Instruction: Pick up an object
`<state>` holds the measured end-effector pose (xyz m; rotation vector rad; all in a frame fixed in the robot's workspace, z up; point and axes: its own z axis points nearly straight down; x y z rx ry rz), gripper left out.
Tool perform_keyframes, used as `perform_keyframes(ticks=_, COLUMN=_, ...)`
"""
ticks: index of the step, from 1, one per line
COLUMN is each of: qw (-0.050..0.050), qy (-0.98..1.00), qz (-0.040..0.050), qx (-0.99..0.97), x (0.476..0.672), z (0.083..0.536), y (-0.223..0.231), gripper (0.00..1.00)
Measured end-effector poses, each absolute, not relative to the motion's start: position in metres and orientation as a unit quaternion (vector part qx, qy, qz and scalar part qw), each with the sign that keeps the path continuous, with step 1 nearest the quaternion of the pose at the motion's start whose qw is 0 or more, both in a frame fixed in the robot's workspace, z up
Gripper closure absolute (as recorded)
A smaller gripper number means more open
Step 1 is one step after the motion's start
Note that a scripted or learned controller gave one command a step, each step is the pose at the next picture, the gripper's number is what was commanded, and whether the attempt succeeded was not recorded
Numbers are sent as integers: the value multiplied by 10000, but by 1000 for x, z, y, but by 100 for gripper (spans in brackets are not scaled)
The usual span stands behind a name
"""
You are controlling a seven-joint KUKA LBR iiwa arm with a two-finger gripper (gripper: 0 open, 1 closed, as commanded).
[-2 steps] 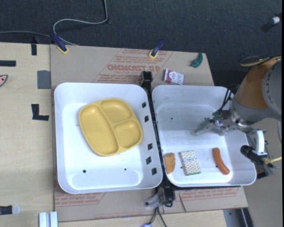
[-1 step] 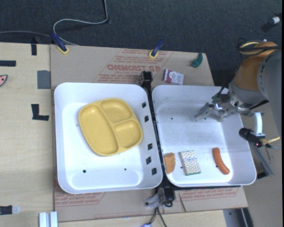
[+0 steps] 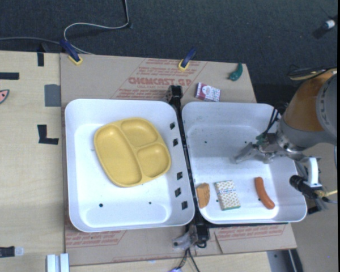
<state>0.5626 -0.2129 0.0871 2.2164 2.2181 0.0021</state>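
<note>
Lying near the right bin's (image 3: 215,115) front-right corner, sausage (image 3: 264,193) runs lengthwise back-to-front, slightly slanted. Jaws of the gripper (image 3: 245,153) sit mid-bin, well apart from it; open or closed, cannot tell. Bare floor between.

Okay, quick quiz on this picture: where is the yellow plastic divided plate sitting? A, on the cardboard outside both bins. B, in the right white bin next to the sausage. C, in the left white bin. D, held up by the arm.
C: the yellow plastic divided plate lies flat on the floor of the left white bin, while the right white bin holds the orange sausage and two other small items.
</note>
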Motion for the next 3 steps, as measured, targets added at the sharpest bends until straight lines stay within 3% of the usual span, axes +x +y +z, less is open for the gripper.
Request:
perform_keyframes(ticks=1, qw=3, qy=7081, qz=20, qx=7062, x=623, z=87, y=-222, gripper=0)
perform_keyframes(ticks=2, qw=42, qy=7086, qz=9, qx=7056, x=623, z=97, y=-223, gripper=100)
perform_keyframes(ticks=3, qw=34, qy=7086, qz=7, qx=7056, x=623, z=97, y=-223, gripper=0)
